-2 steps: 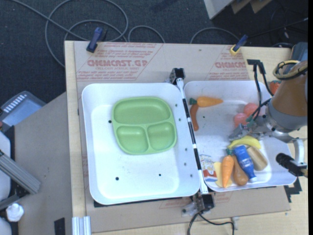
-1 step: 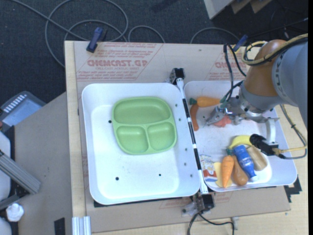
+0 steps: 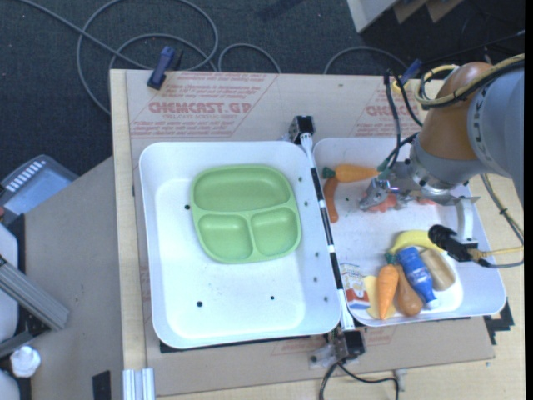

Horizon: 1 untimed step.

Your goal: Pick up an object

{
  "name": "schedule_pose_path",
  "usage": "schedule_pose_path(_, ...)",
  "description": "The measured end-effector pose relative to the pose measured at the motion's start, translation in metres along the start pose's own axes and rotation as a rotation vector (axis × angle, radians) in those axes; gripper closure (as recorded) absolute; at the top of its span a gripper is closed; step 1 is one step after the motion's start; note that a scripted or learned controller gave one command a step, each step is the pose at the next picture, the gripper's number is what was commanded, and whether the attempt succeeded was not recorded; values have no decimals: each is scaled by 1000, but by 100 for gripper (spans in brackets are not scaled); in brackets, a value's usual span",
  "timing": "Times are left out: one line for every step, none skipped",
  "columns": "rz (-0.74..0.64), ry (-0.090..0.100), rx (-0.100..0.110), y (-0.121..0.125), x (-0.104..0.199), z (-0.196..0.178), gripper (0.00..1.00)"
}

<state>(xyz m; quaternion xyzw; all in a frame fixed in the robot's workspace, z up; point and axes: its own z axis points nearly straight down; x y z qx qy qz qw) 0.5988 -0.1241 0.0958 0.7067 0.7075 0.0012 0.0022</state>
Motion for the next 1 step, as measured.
schedule_pose_path(0,2,3,-23,86,-90,100)
